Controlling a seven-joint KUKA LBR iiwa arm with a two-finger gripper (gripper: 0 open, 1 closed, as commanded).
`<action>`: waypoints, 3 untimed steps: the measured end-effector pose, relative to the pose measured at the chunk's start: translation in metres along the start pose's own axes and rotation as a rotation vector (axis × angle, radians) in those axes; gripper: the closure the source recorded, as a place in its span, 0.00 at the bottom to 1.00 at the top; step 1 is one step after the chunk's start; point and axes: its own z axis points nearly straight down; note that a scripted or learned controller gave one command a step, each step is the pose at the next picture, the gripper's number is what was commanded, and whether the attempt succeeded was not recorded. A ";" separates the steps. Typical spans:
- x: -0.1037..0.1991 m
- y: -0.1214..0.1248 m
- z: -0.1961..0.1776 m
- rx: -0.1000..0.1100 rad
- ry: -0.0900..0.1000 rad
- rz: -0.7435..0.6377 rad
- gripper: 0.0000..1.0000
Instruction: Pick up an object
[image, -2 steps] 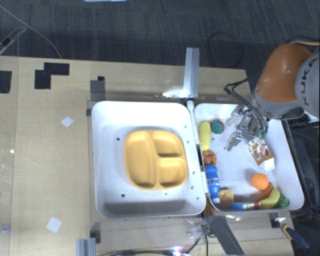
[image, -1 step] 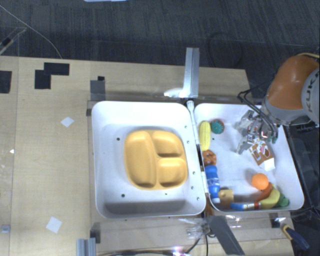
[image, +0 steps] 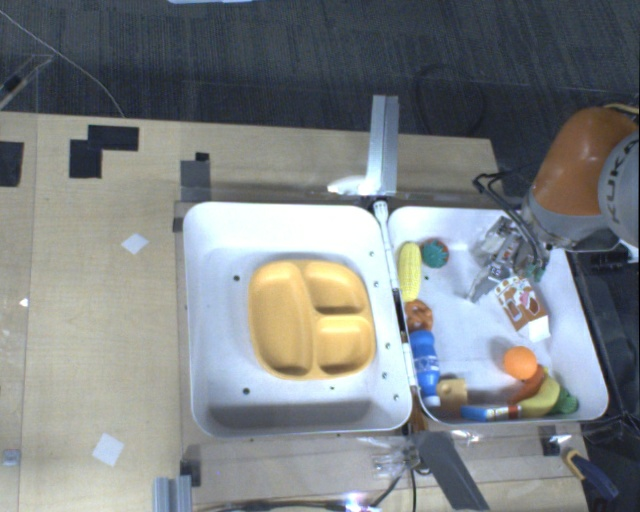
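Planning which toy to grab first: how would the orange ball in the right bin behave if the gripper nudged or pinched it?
The orange ball looks round and smooth, so a nudge would probably roll it. It touches the yellow banana, which may check rolling that way. A pinch off its middle might squirt it out of the gripper.

The wooden bench (image: 90, 300) is carrying two white bins side by side. The right bin (image: 585, 340) is sitting directly under the gripper (image: 490, 275); the left bin (image: 205, 300) is lying well to its left. Black patches (image: 100, 145) are showing far left of the gripper, on the bench's back part.
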 end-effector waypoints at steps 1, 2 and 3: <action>0.046 -0.035 -0.001 0.002 0.001 0.040 0.00; 0.117 -0.079 -0.003 -0.005 -0.001 0.261 0.00; 0.043 -0.041 -0.007 -0.007 0.011 0.494 0.00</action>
